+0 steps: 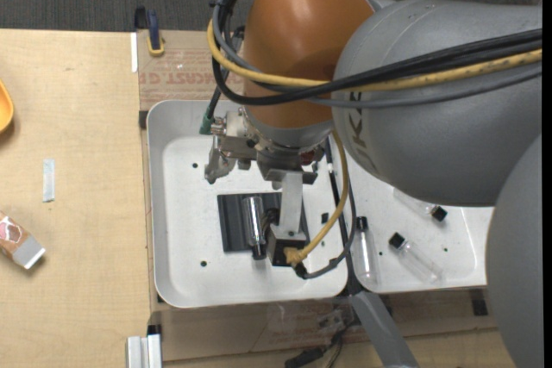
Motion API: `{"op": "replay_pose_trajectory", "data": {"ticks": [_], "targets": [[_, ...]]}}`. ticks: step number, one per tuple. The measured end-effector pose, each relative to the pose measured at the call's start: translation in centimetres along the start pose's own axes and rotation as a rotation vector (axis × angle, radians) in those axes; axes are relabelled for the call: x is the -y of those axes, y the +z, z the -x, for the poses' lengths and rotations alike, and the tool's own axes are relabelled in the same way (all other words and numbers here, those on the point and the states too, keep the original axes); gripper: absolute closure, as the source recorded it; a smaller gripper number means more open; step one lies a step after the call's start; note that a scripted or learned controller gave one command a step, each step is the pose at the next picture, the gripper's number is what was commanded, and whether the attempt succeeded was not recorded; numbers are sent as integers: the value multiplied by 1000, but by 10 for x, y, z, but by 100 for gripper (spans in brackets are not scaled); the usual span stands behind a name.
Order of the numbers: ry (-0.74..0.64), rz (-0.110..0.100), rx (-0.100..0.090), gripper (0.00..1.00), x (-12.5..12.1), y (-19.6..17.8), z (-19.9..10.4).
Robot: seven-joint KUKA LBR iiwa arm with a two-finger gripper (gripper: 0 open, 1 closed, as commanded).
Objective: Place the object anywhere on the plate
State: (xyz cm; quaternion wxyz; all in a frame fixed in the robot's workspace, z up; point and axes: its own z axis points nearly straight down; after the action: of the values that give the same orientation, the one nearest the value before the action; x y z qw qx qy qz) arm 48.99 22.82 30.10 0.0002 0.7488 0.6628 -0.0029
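The arm's orange band and grey wrist hang over the left white bin [177,211] and cover much of it. My gripper [248,207] points down under the wrist, near the bin's middle. Just below it a dark flat rectangular plate [231,224] lies on the bin floor. A shiny metal bar [255,228] stands along the plate's right side; I cannot tell whether it belongs to the gripper or is a loose thing. The wrist hides whatever sits between gripper and plate.
The right bin [466,267] holds two small black pieces [438,214] [397,241], a clear tube [418,261] and a thin black-tipped stick [362,241]. On the bench to the left lie an orange thing [4,109], a grey strip [48,181] and a red-white packet [19,242].
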Motion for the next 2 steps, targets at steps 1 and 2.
{"op": "replay_pose_trajectory", "data": {"ticks": [1,2], "targets": [[702,0,-2,0,-120,17,-14],[706,-1,1,100,-121,9,-11]]}}
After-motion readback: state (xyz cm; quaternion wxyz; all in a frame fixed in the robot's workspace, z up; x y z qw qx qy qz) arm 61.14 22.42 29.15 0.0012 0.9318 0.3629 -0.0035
